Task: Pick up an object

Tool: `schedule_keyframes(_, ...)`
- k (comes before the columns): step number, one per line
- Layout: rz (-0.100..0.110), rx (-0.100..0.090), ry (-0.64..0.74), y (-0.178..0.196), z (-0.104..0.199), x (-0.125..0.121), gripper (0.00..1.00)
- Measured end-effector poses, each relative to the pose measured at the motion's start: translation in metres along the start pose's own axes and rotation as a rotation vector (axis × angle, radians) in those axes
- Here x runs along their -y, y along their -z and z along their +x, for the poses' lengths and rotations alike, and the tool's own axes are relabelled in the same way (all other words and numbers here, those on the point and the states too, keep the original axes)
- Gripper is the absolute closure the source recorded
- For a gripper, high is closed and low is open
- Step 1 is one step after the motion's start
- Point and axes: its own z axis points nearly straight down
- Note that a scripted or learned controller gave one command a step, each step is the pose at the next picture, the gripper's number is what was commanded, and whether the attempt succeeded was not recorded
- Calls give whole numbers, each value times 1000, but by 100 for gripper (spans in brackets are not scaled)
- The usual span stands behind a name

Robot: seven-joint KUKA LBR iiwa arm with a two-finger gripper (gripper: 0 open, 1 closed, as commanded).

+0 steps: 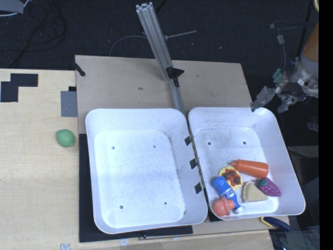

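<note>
Camera view looks down on two white bins side by side: the left bin (104,124) and the right bin (270,124). At the near right corner of the right bin lies a cluster of toys: an orange carrot (252,167), a purple grape bunch (270,187), a tan wedge (252,192), a yellow and red piece (229,175), a blue figure (225,187) and a pink lump (223,207), all close together or touching. The gripper (274,99) hangs above the far right corner of that bin, well apart from the toys, fingers spread and nothing between them. A green ball (65,138) sits on the bench left of the bins.
</note>
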Motion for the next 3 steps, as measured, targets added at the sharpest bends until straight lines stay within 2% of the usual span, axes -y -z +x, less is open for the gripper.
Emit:
schedule_keyframes(2,5,-1,0,-118,-5,12,0)
schedule_keyframes(3,5,-1,0,-178,-8,6,0)
